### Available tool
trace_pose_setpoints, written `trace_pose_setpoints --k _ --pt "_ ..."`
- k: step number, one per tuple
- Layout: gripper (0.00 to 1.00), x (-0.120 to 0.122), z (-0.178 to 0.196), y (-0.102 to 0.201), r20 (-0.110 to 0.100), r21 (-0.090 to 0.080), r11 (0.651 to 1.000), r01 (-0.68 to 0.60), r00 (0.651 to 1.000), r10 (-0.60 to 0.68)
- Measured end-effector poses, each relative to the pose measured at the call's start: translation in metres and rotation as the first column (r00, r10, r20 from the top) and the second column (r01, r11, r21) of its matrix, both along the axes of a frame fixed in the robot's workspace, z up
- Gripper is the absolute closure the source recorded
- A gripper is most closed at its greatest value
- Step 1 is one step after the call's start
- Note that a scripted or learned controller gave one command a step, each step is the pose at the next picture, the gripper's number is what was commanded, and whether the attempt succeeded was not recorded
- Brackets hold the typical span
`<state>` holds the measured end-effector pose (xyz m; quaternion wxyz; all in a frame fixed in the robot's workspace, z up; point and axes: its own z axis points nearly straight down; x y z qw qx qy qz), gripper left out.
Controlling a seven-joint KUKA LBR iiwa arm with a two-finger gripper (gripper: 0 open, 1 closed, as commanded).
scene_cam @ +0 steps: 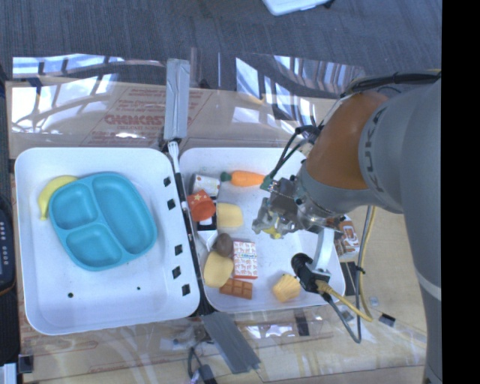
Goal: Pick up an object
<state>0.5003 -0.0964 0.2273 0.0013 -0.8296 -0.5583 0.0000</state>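
White bins (30,300) sit on a cardboard-lined bench (112,112); whether the hand (274,217) grips anything is unclear.

Dark grey ribbed carpet (112,30) is running across the top, with a white object (296,6) lying partly out of frame at its upper edge. A brown cardboard sheet (97,112) printed with faint red lettering is lying flat beneath the two white bins (30,300), and clear plastic film (67,71) over it is catching bright, window-like reflections. A grey metal bar (176,97) is standing between the bins at the far side. Pale wood bench surface (390,300) is showing at the lower right, where loose cables (367,307) are trailing
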Motion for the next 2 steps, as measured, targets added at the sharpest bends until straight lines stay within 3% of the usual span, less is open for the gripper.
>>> trace_pose_setpoints --k 1,2 --pt "1.00 0.008 -0.113 0.007 -0.013 0.000 1.000 -0.025 1.000 0.025" --pt "1.00 -0.024 -0.036 0.028 0.001 -0.001 0.956 -0.292 0.956 0.292"
